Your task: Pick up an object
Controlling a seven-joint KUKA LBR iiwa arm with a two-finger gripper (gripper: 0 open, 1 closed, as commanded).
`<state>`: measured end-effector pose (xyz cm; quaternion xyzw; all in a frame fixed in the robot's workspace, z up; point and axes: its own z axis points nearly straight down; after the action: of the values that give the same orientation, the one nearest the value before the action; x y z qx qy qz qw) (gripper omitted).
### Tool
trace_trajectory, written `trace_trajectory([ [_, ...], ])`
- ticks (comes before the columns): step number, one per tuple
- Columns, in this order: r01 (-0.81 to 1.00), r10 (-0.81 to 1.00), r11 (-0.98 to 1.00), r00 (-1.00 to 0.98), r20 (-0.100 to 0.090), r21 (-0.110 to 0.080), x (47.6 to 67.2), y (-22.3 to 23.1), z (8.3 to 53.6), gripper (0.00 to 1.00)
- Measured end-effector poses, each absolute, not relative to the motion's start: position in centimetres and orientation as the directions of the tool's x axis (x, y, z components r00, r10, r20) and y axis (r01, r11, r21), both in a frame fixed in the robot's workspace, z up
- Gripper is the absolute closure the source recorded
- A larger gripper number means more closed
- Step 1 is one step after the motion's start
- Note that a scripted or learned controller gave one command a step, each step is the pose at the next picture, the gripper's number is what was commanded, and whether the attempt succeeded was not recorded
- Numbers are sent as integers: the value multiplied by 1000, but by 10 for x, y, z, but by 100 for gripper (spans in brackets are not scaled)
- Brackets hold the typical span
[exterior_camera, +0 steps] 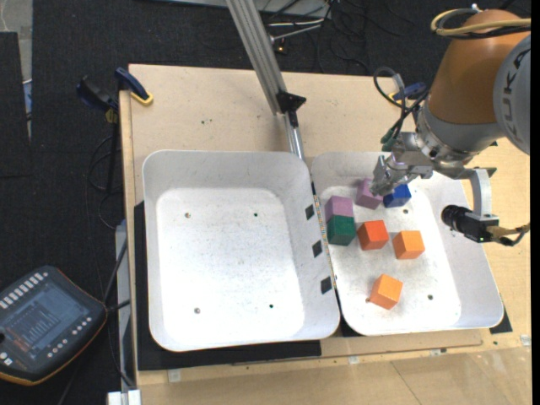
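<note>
In the right bin (pixel 472 306) lie several small blocks: a purple block (pixel 341 207) on top of a green one (pixel 341 229), a red-orange block (pixel 372 234), two orange blocks (pixel 408 244) (pixel 386 291), a mauve block (pixel 368 194) and a blue block (pixel 396 195). My gripper (pixel 386 180) hangs low over the far part of this bin, right at the mauve and blue blocks. Its fingertips sit between or just above those two blocks, and I cannot see whether either one is gripped.
The left bin (pixel 169 175) sits beside the right one, with a raised divider edge (pixel 319 234) between them. A metal pole (pixel 261 49) slants across the bench behind the bins. A teach pendant (pixel 42 323) lies at the lower left, off the bench.
</note>
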<state>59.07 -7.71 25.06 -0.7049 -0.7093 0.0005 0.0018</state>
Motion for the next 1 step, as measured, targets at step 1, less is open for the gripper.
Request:
trace_trajectory([
  [1, 1000, 1000, 6, -6, 2, -3, 572, -36, 239, 100],
])
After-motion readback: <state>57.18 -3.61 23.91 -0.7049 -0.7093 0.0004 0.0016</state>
